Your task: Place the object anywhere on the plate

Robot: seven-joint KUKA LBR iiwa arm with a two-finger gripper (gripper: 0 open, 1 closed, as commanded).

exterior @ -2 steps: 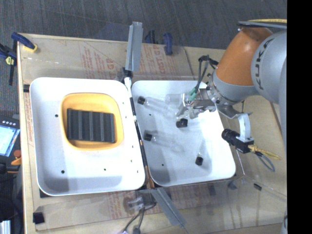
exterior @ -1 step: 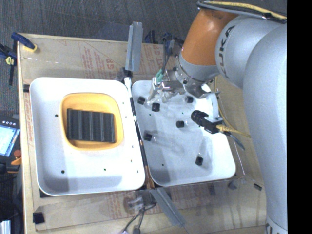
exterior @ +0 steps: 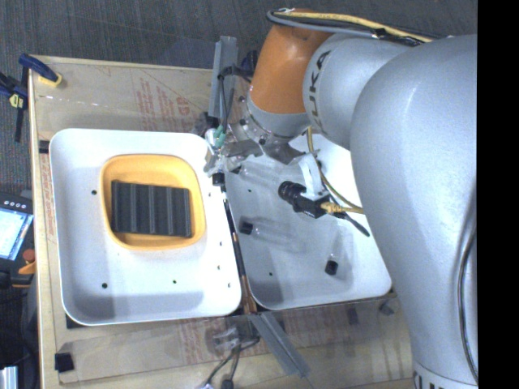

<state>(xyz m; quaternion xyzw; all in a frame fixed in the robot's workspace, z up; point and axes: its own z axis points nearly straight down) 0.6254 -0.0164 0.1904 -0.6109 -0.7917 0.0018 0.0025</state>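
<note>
Arm [exterior: 405,160] takes up the whole R side of the view, grey shell w/ orange band [exterior: 280,75] above the wrist, reaching in & down toward the top of the strip where the bins meet. Bench [exterior: 122,87] is a pale board w/ red print, showing around the bins. L bin [exterior: 73,290] & R bin [exterior: 365,282] sit side by side, rims touching or nearly so; R bin is partly covered by the arm. Plate [exterior: 150,167], yellow, rounded-square, lies in the L bin, upper-middle, apart from the walls. Dark ridged block [exterior: 154,209] lies flat on the plate's middle, fully inside the yellow rim. Which item is the task's thing is uncertain, but this is the one on the plate. Gripper [exterior: 219,151] is over the top inner corner of the bins, just R of the plate's upper R corner, not touching plate or block as far as seen. Can't tell if it's apart or together: too cluttered there. A small green bit [exterior: 212,137] shows right at it; can't tell if held. Black plug [exterior: 293,193] w/ yellow cable hangs off the wrist over the R bin. Small dark piece [exterior: 246,228] lies near the R bin's L wall; small black cube [exterior: 331,267] lies lower, well apart from it. Blue clamp [exterior: 40,67] sits at the bench's top L corner.
</note>
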